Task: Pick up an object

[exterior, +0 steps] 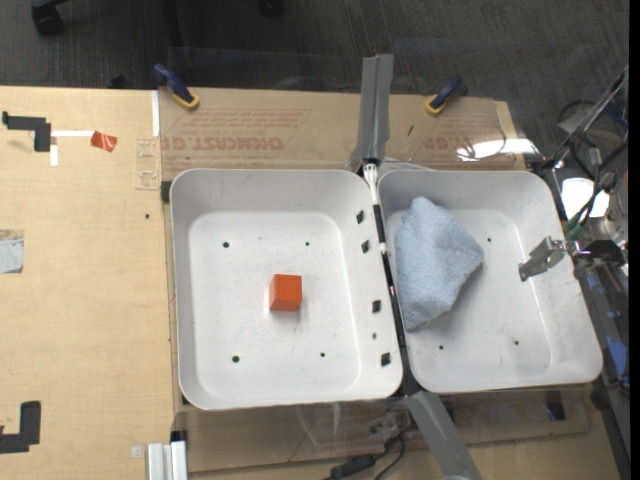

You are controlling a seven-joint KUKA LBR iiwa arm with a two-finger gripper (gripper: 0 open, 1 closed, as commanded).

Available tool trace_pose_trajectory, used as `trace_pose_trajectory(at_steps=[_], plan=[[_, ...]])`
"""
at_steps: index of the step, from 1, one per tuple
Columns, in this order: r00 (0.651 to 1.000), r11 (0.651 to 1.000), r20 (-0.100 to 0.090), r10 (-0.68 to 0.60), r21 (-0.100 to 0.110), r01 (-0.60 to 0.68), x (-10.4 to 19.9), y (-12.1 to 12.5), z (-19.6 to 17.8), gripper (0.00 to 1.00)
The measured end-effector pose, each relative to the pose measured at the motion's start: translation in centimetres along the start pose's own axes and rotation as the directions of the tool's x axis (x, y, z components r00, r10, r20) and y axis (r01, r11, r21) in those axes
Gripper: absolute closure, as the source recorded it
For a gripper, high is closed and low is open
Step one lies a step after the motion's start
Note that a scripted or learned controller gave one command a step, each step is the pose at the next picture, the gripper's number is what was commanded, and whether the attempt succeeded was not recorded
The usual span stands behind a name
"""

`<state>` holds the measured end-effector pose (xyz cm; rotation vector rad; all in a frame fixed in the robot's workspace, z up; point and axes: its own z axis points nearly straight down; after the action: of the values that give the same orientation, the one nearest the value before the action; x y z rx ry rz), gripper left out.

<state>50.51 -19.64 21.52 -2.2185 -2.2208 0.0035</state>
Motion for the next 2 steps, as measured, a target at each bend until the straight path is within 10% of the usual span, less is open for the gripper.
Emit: trace_pose_trajectory(at_steps=[1,2], plan=[[0.906,0.906,0.003,-0.424,-0.003,0.424,0.6,-2.7,-4.5,0.0],[0.923,0.923,0.001,-0.385,-0.003,0.385,3.7,-2.1,12.4,0.0]])
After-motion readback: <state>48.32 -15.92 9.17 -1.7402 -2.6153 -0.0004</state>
